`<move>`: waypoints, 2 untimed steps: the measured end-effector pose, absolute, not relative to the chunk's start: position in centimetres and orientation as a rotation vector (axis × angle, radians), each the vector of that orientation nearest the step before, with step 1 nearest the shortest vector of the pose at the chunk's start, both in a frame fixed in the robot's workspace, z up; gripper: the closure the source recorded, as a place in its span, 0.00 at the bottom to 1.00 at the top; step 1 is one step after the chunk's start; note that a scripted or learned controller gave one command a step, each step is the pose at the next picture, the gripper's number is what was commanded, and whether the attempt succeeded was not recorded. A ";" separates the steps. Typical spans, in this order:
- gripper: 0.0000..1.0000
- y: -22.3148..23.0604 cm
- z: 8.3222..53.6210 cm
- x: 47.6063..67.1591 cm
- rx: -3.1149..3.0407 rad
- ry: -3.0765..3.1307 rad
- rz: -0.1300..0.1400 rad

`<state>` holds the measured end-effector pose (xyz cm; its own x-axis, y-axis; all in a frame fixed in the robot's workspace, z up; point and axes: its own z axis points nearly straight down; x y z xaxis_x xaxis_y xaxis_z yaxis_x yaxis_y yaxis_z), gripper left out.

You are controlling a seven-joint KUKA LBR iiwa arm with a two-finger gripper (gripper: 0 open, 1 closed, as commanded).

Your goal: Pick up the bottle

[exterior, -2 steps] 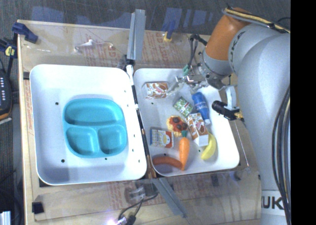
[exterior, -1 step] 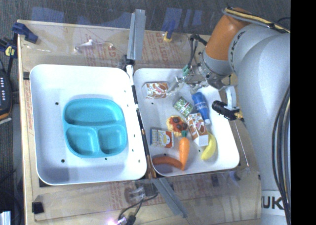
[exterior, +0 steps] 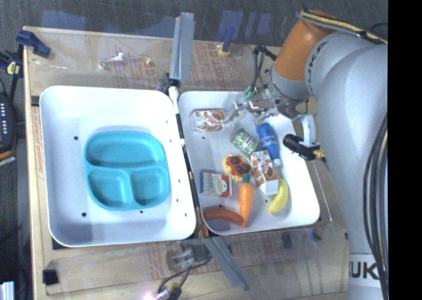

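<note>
Two white bins sit side by side on the worktop [exterior: 99,48]. Nearest in the right bin [exterior: 303,210] lie a sausage [exterior: 223,215], carrot [exterior: 245,203] and banana [exterior: 280,198], then cartons. Farther back the blue bottle [exterior: 268,142] lies flat, long axis running near-to-far. The left bin [exterior: 59,160] holds a blue tray [exterior: 126,169]. Beyond the bottle hang the jaws [exterior: 254,104]; I cannot tell their opening.

i see even, fairly bright light from above. the two white bins [exterior: 59,160] come close to washing out, with soft grey shadow along their inner walls. the blue tray [exterior: 125,168] throws a faint shadow. detail is soft and grainy throughout, and small labels are unreadable.
</note>
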<state>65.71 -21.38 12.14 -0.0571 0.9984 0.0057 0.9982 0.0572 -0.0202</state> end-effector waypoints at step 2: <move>0.00 -21.4 12.1 65.7 -2.145 -2.271 0.017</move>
